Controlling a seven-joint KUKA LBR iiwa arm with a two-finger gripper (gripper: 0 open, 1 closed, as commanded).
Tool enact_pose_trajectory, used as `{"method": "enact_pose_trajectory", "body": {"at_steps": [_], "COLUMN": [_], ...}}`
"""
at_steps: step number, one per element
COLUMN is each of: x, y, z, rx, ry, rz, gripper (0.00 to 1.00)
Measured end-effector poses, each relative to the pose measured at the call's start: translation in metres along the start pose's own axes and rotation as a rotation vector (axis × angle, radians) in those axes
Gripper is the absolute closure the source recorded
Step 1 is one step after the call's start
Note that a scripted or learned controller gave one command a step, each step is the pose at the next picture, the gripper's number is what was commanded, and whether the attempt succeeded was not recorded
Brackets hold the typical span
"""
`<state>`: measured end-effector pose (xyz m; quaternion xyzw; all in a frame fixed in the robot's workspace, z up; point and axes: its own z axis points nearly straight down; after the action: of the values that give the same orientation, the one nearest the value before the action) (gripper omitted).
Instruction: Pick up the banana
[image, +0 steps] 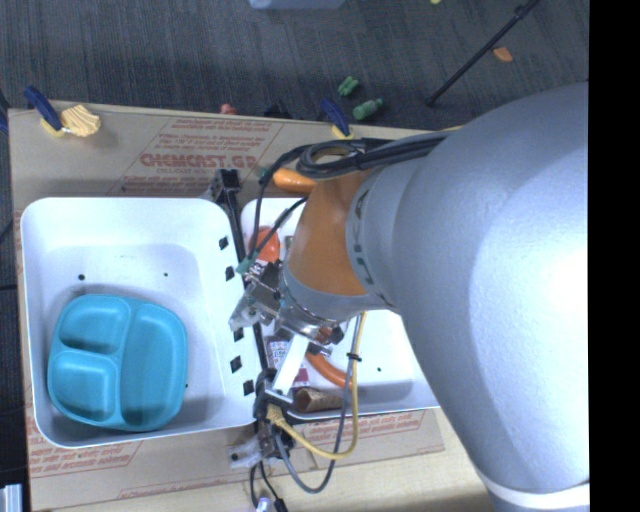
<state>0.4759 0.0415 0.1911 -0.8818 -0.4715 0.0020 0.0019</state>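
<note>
The grey arm (480, 290) covers most of the right bin (400, 385); its gripper (268, 400) hangs at that bin's near left corner, state impossible to tell. The left bin (120, 225) holds a blue divided tray (118, 360). I cannot pick out the banana.

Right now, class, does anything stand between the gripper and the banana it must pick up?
Cannot tell. The gripper hangs over the right bin, whose floor the arm mostly covers. An orange item and a brown one lie beside it; neither is clearly the banana.
</note>
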Motion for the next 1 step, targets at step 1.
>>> {"method": "enact_pose_trajectory", "body": {"at_steps": [1], "x": [-0.0001], "y": [0.0501], "z": [-0.0004], "rx": [-0.002], "ry": [-0.001], "rz": [-0.355], "gripper": [0.0]}}
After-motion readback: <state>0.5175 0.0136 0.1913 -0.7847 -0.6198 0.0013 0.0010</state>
